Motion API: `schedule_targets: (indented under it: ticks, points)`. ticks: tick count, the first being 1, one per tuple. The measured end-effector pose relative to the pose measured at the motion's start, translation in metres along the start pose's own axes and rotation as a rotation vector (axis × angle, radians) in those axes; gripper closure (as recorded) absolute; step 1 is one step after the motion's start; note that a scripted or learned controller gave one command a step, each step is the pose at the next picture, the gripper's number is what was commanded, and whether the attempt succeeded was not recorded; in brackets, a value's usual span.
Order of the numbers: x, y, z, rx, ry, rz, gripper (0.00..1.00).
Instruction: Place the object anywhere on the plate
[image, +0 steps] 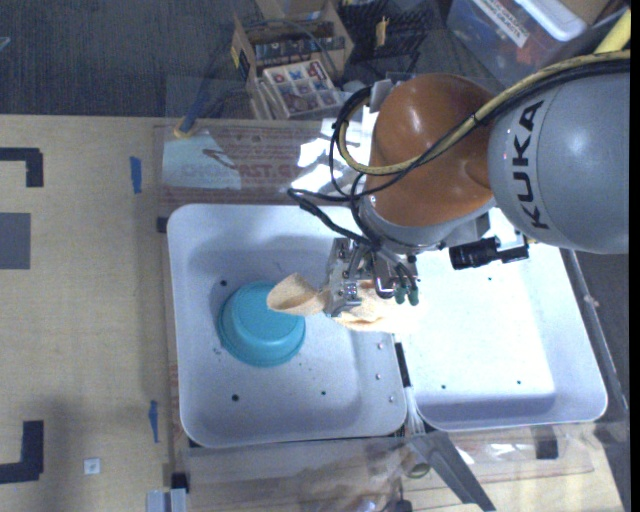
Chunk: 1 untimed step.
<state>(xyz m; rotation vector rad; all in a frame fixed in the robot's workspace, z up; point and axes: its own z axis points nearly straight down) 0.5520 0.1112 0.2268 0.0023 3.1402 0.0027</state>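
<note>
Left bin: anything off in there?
The blue plate in the left bin looks domed, as if upside down. A tan object lies partly over its rim, stretching toward the gripper. Whether the gripper grips it is unclear.

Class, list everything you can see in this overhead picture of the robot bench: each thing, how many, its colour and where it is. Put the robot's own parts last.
Bins: two, white, side by side on the bench.
Plate: one, blue, round, in the left bin.
Object: one, tan, floppy, at the gripper; its left end overlaps the plate's right edge.
Bench: one, light wood, with black marks and blue tape bits.
Crates: some, on the floor beyond the bench.
Arm: one, grey with orange band, from the right.
Gripper: one, metal, over the left bin's right side.
</note>
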Motion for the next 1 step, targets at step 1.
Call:
schedule_targets:
  ticks: [1]
  points:
    - [-0.0002,-0.0001,-0.0004,0.0,-0.001,0.0,0.0]
